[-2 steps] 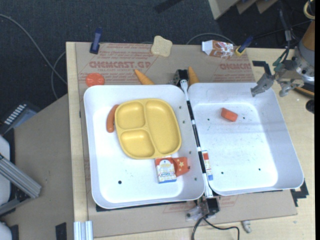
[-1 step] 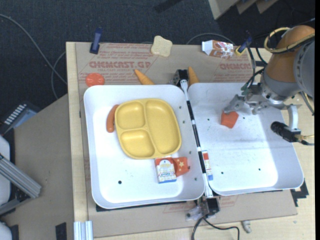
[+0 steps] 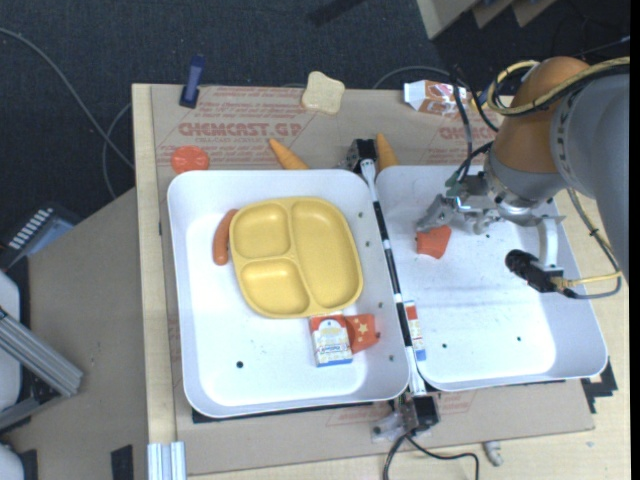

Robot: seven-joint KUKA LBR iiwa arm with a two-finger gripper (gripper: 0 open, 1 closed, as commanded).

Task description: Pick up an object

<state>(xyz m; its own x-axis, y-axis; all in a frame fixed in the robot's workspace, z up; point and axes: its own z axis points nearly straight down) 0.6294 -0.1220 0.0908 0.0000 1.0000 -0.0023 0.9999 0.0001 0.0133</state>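
I have the jaws [image 3: 447,214] low over the right bin [image 3: 500,353], in its upper left part, and the thing I am after is the small orange-red block [image 3: 433,242], which lies just beside them on the side toward the bin's near edge and a touch toward the divider between the two bins. The grey finger tips seem to end right at the block's top edge, perhaps touching it, but I do not see the block between them, so I count it as lying on the bin floor, not gripped. Whether the jaws are spread or closed I cannot tell from this slant; the wrist and cabling crowd the view there. The block looks squat, with no strong long axis that I can read, so I judge that approach angle matters less than getting centred over it. As I read it, the coming move turns on that small offset: the jaws need to shift slightly toward the block and drop around it. Room is fair; the bin's left wall and the black strip along the divider stand near on the block's far side from the arm, while the bin floor toward the near edge lies bare. The yellow divided plate [image 3: 297,256] and the sausage [image 3: 221,238] sit well apart in the left bin [image 3: 205,348], beyond the divider.
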